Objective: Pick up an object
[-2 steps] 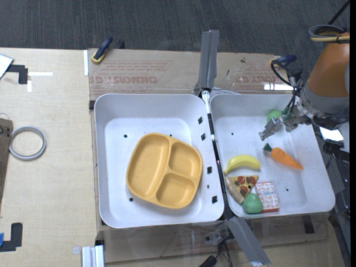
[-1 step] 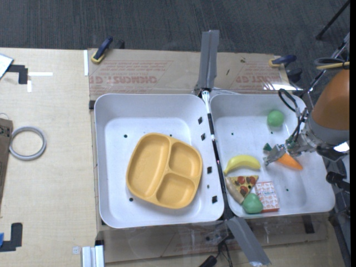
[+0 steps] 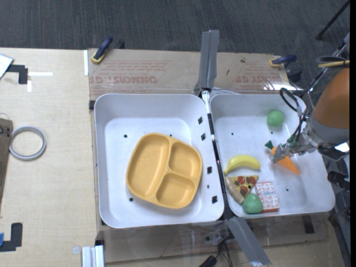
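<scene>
The right bin (image 3: pixel 317 202) holds several toy foods. An orange carrot (image 3: pixel 289 164) with a green top lies near its right wall. My gripper (image 3: pixel 283 150) is down in the bin right over the carrot's left end, touching or nearly touching it. A green ball (image 3: pixel 275 118) sits farther back. A banana (image 3: pixel 243 162), a pizza slice (image 3: pixel 242 185), a green round fruit (image 3: pixel 252 203) and a small red and white box (image 3: pixel 267 196) cluster at the bin's front left.
The left bin (image 3: pixel 108 121) carries a yellow divided plate (image 3: pixel 164 170). A tape roll (image 3: pixel 26 143) lies on the bench at far left. Blue clamps (image 3: pixel 102 49) hold the cardboard behind the bins. A grey divider (image 3: pixel 209 60) stands between them.
</scene>
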Available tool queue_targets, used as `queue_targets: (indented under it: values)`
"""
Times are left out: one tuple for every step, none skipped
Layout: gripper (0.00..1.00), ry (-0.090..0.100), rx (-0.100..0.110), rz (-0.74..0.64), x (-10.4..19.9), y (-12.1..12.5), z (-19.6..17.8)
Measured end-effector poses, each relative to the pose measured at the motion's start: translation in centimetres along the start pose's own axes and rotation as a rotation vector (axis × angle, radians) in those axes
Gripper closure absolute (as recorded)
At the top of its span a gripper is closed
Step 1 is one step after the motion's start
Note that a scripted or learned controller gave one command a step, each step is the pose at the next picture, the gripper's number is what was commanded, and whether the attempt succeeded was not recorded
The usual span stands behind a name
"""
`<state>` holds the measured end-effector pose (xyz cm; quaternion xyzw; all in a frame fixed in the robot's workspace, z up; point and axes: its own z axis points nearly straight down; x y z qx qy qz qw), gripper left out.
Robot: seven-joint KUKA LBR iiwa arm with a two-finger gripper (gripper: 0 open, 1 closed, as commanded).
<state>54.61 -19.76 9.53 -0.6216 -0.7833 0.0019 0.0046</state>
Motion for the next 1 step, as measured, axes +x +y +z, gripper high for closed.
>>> queue_targets:
  values:
    - [1.00, -0.004, -0.004, 0.054, -0.35, 5.24, -11.12]
